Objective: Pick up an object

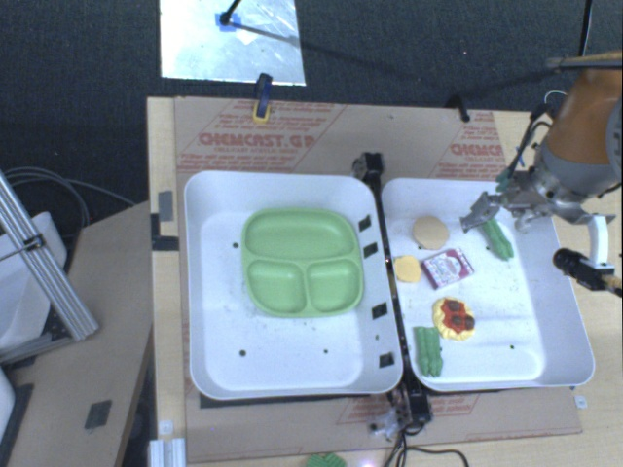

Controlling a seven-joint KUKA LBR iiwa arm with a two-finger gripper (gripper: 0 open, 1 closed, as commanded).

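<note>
My gripper (498,214) hangs over the far right part of the right bin (569,343), and its grey fingers (476,213) look spread apart. A small green stick-shaped piece (499,240) lies slanted on the bin floor just below the fingertips; I see no grip on it. To the left of it, in the same bin, sit a tan round cookie (430,232), a small yellow piece (408,269) and a red-and-white packet (447,267). Nearer the front are a yellow-and-red toy food item (455,318) and a green leafy piece (427,349).
The left bin (200,290) holds a green divided plate (300,263). A black hinge strip (382,261) runs between the bins. The arm's wrist with its orange band (584,129) comes in from the right, and a black fitting (582,266) juts over the right bin's edge.
</note>
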